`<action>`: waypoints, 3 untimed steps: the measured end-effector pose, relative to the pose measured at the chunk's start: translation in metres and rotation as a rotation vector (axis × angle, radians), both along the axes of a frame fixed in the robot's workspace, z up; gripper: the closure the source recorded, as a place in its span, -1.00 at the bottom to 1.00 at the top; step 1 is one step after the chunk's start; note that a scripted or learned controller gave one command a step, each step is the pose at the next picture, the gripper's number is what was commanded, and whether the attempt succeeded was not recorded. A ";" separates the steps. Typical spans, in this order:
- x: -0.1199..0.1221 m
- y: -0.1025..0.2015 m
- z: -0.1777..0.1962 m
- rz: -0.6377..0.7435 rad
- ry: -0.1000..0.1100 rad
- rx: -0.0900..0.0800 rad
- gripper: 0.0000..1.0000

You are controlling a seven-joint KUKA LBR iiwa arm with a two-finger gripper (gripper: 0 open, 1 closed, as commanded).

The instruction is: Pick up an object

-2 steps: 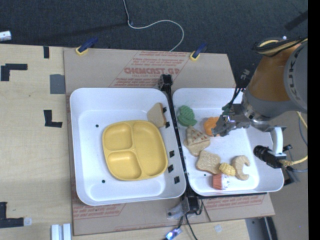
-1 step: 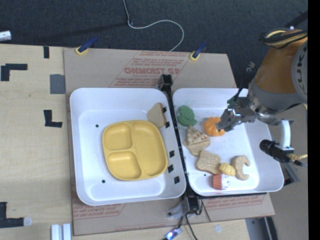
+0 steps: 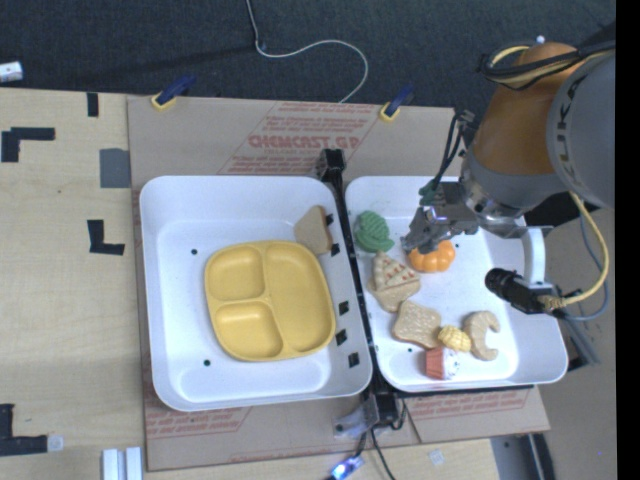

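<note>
My gripper (image 3: 428, 236) hangs over the right bin (image 3: 530, 358), just above a small orange pumpkin-like toy (image 3: 434, 259). Whether it touches the toy is not visible. A green leafy toy (image 3: 374, 230) lies to the left of the gripper near the bin's left wall. Below it lie a tan waffle-patterned wedge (image 3: 392, 280) and a tan cookie-like piece (image 3: 415, 322). Near the bin's front lie a small yellow corn-like piece (image 3: 453, 339), a red and white piece (image 3: 440, 364) and a curved tan piece (image 3: 484, 332).
The left bin (image 3: 170, 268) holds a yellow divided plate (image 3: 268, 299) and a tan bread-like slice (image 3: 314, 232) against its right wall. A black divider (image 3: 345, 258) runs between the bins. Cardboard lies under both bins.
</note>
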State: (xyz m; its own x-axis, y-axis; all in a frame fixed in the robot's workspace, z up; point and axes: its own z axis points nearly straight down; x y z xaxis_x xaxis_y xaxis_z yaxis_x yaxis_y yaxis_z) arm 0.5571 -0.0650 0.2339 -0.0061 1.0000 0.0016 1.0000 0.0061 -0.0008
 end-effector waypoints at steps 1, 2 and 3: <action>0.016 0.051 -0.015 0.000 0.002 -0.001 1.00; 0.030 0.095 -0.020 0.000 0.001 -0.001 1.00; 0.046 0.137 -0.014 0.000 0.000 0.000 1.00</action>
State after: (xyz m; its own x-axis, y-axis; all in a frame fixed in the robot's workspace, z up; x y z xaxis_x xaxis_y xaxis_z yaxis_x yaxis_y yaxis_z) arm 0.6035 0.0721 0.2199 -0.0058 1.0000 0.0011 1.0000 0.0058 -0.0005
